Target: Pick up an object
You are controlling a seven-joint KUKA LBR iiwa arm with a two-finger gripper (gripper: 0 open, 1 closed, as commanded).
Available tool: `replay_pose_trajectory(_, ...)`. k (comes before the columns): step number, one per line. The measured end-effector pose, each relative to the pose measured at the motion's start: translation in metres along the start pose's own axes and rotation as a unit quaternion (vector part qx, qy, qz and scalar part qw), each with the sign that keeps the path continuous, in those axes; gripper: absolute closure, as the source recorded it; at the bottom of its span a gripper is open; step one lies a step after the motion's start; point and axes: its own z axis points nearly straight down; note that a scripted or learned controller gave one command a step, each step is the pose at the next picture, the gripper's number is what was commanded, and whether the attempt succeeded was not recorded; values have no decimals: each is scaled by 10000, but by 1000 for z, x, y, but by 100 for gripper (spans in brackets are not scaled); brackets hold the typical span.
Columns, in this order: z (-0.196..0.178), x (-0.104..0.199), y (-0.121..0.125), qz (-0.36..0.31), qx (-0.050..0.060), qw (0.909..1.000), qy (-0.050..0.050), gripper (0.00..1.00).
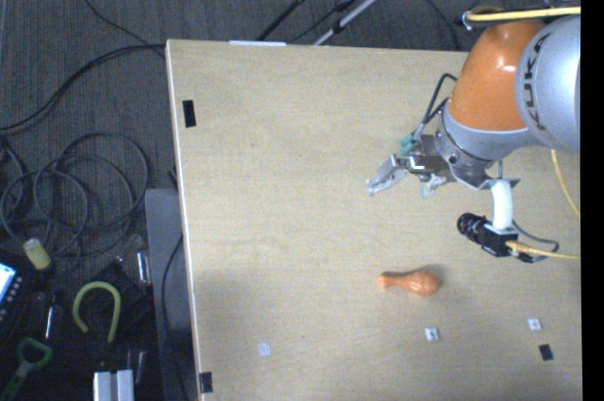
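Overhead, arm (514,88) extends leftward; end effector (404,179) above orange object (411,281).

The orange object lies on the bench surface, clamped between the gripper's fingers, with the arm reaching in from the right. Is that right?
Not quite. The orange object does lie on the bench, and the arm reaches in from the right, but the object is not between the fingers. The camera view shows the gripper apart from it, farther up the picture, with bare surface between them.
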Motion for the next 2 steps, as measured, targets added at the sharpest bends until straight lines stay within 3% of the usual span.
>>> replay_pose_trajectory(1, -3, -39, 38, 728, -4, 9973, -10, 0)
replay_pose_trajectory(2, 4, -102, 82, 964, -9, 9953, -19, 0)
